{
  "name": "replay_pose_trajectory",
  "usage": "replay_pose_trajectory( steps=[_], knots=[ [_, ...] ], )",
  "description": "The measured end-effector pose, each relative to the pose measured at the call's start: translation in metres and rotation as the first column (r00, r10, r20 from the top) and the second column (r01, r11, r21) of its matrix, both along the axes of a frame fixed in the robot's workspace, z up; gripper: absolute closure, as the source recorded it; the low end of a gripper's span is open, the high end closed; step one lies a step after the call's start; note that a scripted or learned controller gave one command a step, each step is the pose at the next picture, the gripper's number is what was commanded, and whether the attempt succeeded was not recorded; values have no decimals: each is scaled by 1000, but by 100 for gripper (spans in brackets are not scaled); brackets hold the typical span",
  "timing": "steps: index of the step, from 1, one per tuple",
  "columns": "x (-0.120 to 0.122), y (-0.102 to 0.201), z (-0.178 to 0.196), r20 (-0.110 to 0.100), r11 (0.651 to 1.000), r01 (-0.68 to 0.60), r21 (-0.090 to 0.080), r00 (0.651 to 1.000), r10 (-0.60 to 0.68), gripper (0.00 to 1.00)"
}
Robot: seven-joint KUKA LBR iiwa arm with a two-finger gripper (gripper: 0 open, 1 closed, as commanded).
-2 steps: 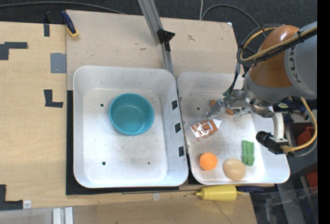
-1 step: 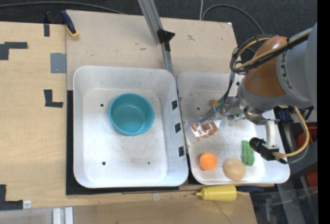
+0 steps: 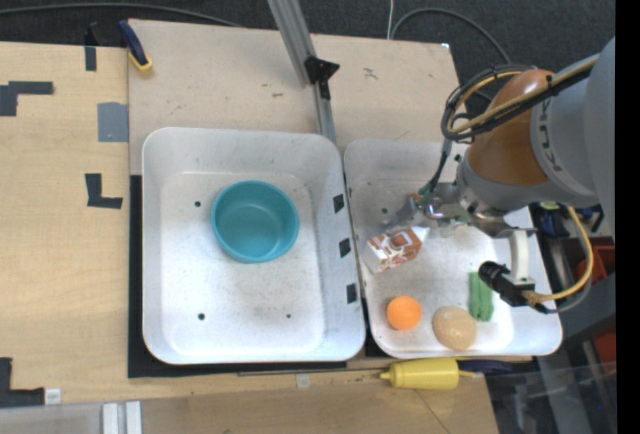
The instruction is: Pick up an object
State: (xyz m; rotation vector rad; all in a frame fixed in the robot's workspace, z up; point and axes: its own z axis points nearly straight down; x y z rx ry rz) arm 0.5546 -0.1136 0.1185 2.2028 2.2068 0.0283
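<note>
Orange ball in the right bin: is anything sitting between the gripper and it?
Roughly, yes. The gripper hovers at the right bin's middle, and the red-and-white packet lies just below it, about in line with the orange ball. The beige object and green piece sit off to the ball's right.

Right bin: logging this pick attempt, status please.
Gripper low over right bin, beside small box. Nothing visibly held. Orange ball apart.
</note>
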Motion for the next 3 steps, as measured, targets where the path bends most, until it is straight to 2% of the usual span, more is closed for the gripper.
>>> replay_pose_trajectory(
  steps=[1, 2, 3],
  knots=[
    [1, 0, 10, 1, 1000, 0, 1, 1000, 0, 100],
    [3, 4, 53, -28, 1000, 0, 3, 1000, 0, 100],
    [-4, 12, 104, -26, 1000, 0, 3, 1000, 0, 100]
  ],
)
